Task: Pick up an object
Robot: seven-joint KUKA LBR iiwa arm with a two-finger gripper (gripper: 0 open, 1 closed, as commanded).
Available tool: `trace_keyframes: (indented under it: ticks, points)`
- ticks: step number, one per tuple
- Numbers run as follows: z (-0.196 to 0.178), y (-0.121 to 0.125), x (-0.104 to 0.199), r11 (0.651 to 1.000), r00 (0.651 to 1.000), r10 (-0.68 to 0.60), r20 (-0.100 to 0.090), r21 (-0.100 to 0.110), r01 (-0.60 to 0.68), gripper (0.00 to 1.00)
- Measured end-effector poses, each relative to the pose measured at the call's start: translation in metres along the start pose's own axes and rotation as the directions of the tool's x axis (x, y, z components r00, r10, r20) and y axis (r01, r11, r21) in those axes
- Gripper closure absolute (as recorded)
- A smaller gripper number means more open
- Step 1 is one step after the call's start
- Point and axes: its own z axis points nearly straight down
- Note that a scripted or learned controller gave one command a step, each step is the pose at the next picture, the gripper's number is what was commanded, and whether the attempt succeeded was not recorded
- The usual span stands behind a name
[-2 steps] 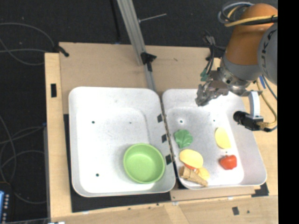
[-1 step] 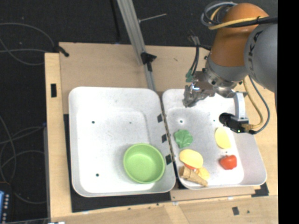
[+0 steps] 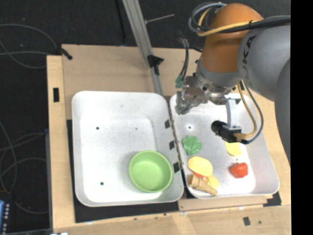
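Two shallow white plastic bins, speckled, rounded corners, side by side on a tan wooden bench point(image 3: 98, 67). Left bin point(image 3: 98, 116) holds one green bowl point(image 3: 150, 171), round, smooth matte plastic, opening up, near its front right corner. Right bin point(image 3: 259, 180) holds the small stuff: a lumpy green piece point(image 3: 191, 144), leafy-looking, near the divider; a yellow oval piece point(image 3: 200, 166) just in front of it, smooth, long axis running left-right with a slight tilt; tan wedge-shaped bits point(image 3: 203, 183) touching its front edge, at the bin's front wall; a red rounded piece point(image 3: 239, 170), tomato-like, to the right; a pale yellow blob point(image 3: 234, 149) behind the red one, partly under a black part of the arm's cabling.

Arm: grey shell, glossy orange band, cables looped over the top, coming in from the right. Gripper point(image 3: 183, 104) is metal, hangs over the back left corner of the right bin, right beside the divider between the bins. It's well apart from all the pieces; nearest is the green lumpy one, in front of it. Fingers blur into the wrist hardware from this angle, so can't tell how far open they are; nothing seen between them.

A slanted aluminium rail point(image 3: 139, 33) crosses the bench behind the bins.
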Motion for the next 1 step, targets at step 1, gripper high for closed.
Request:
trace_keyframes:
  ticks: [1]
  points:
    - [0.0170,-0.0046,0.0452,1.000,1.000,0.002,0.002,0.001,-0.002,1.00]
